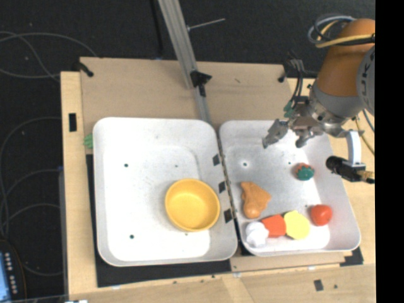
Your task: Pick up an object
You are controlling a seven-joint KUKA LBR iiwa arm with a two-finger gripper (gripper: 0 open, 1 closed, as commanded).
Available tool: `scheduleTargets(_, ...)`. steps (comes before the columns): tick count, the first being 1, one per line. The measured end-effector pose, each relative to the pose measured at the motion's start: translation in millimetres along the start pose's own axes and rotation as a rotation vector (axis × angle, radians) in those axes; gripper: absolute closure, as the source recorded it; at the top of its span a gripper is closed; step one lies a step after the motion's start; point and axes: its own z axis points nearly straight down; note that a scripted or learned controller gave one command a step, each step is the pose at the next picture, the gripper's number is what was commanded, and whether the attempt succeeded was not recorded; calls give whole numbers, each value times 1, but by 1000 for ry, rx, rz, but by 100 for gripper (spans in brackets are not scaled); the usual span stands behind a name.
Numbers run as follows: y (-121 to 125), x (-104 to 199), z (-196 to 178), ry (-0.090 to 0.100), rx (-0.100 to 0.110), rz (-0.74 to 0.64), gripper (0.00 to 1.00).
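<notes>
My gripper (287,137) hangs over the back of the right bin (252,137), its two grey fingers spread apart with nothing between them. Below it in that bin lie a small green and orange ball (304,172), a tan pear-shaped toy (254,199), a red tomato-like piece (320,214), a yellow lump (297,225), an orange-red block (274,225) and a white piece (256,234). The gripper is above and clear of all of them. A yellow bowl (192,204) sits in the left bin (126,150) near its right front.
A slanted metal post (178,33) rises behind the bins and ends at the gap between them. The bins rest on a tan board (139,87). Cables lie on the dark floor at left.
</notes>
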Motion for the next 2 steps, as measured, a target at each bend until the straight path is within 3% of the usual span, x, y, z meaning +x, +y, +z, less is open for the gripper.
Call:
scheduleTargets(1, 0, 0, 0, 0, 0, 0, 0)
scheduleTargets(2, -4, -6, 43, -3, 5, 4, 0)
